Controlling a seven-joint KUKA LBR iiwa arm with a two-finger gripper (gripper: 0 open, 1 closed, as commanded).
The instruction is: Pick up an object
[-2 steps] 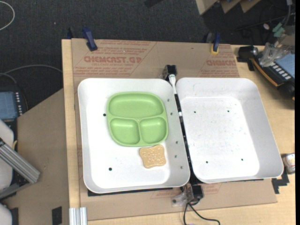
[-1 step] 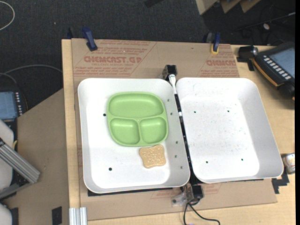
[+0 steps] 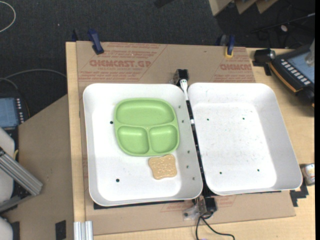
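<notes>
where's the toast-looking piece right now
The toast piece lies in the left bin, near its front edge, just below the green divided plate.

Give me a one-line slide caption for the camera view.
Left shallow white bin holds a green three-compartment plastic plate and a tan toast-shaped piece just below it.

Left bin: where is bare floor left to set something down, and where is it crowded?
In the left bin, bare strips run along the left wall and the near-left corner. The middle is crowded by the green divided plate, with the tan cracker just below it.
</notes>
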